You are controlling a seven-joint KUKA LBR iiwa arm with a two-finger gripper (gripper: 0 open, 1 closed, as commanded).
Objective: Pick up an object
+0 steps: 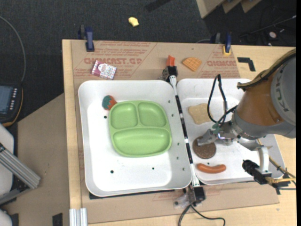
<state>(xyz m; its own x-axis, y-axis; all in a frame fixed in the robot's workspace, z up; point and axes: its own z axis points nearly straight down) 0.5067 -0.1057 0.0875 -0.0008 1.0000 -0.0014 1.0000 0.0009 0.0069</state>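
Observation:
My gripper (207, 140) is low in the right bin (235, 86), directly over a round brown cookie-like disc (205, 150). A tan bread slice (200, 113) lies just beyond it in the same bin. A reddish sausage (211, 168) rests near that bin's front edge. The arm's grey and orange wrist (263, 109) covers the bin's right half. In the left bin (94, 140) sits a green divided plate (139, 128), with a small red and green object (109, 101) at its far left corner.
On the cardboard behind the bins lie a pink packet (104, 69), an orange waffle piece (192, 63) and an orange-black clip (170, 66). Blue clamps (88, 38) hold the board's back edge. A black cable (217, 98) loops over the right bin.

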